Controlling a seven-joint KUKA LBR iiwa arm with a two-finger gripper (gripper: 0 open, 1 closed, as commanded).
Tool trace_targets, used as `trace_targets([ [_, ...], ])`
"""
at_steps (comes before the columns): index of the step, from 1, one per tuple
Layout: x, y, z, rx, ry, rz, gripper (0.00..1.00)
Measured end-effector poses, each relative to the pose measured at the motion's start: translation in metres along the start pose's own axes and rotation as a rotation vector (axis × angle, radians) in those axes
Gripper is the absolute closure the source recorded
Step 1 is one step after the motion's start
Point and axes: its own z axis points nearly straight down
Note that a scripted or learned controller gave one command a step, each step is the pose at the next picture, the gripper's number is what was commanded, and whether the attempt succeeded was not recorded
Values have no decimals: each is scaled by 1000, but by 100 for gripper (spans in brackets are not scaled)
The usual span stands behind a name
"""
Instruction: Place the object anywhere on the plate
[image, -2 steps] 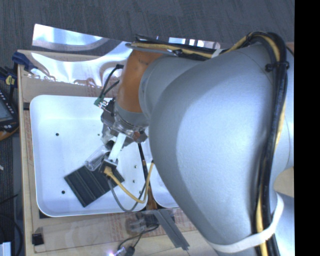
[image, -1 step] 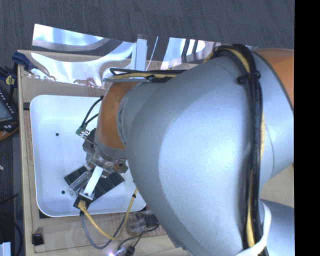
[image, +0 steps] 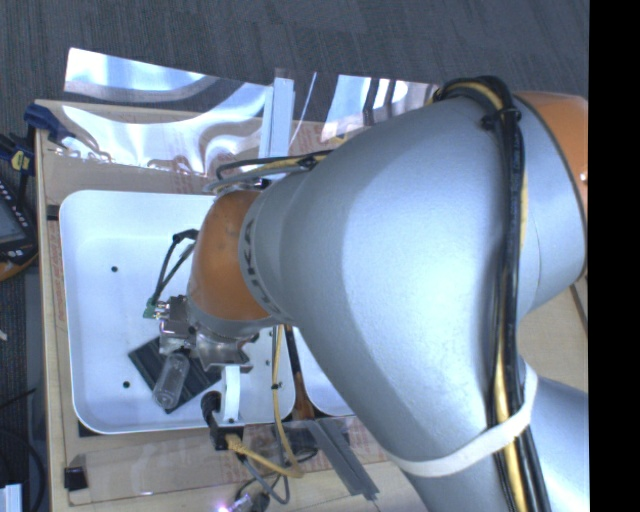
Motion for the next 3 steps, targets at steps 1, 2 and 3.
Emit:
trace_targets([
  [1,-37,-1,-98,-2,-4,-539,100],
  [2,54,63,4,1,-4,-419,100],
  [3,34,53,-148,-1,-3,-242,100],
])
